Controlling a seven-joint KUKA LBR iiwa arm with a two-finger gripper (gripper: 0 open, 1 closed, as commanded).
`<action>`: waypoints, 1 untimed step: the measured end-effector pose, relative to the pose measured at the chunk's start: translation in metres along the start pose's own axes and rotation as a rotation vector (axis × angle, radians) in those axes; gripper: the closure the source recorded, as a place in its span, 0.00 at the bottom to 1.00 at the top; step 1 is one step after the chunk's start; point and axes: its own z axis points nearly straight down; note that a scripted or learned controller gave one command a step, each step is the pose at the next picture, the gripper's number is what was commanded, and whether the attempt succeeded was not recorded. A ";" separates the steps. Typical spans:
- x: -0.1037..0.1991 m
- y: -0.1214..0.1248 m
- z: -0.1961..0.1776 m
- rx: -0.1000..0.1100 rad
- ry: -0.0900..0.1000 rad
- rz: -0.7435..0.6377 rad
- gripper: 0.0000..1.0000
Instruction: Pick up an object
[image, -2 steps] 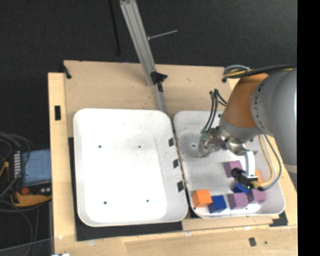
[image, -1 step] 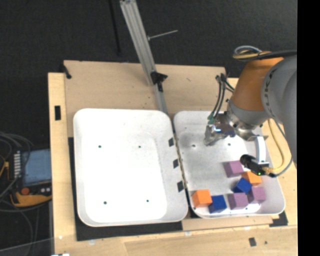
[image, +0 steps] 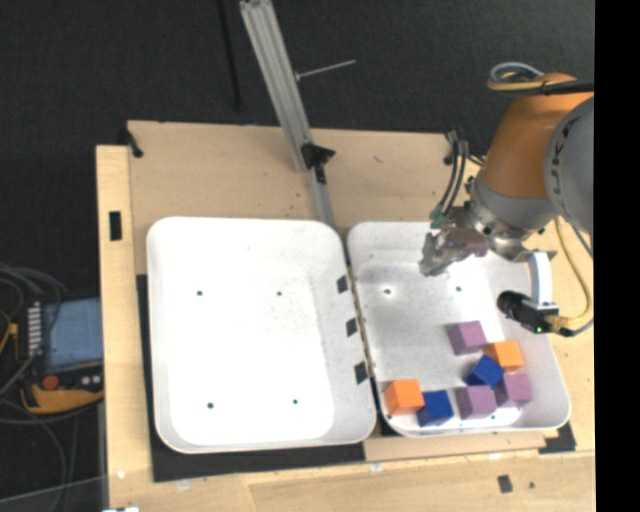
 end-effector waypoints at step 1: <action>0.049 -0.014 -0.015 0.005 0.003 -0.003 1.00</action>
